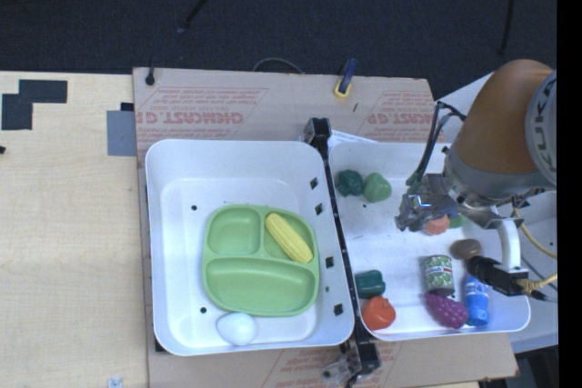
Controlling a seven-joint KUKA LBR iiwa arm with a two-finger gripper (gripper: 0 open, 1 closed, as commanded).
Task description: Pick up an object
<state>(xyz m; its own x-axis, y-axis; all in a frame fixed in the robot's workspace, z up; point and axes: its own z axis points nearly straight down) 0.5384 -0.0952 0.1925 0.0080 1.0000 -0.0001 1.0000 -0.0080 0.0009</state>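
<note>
My gripper (416, 215) hangs low over the right bin (400, 157), in its upper middle part. A small orange-red object (437, 225) lies right beside it on its right side; whether the two touch I cannot tell. Two green objects (363, 185) lie to the gripper's upper left. Near the bin's front are a dark green can (369, 283), an orange-red round fruit (379, 313), a labelled can (437, 273), purple grapes (446, 310), a blue bottle (476, 301) and a brown piece (466, 247).
The left bin (173, 195) holds a green divided plate (255, 282) with a yellow corn cob (289, 237) on it, and a white egg (238, 328) by the front wall. A black divider (329, 223) runs between the bins. The arm's orange-banded wrist (509, 118) looms over the right bin's far right.
</note>
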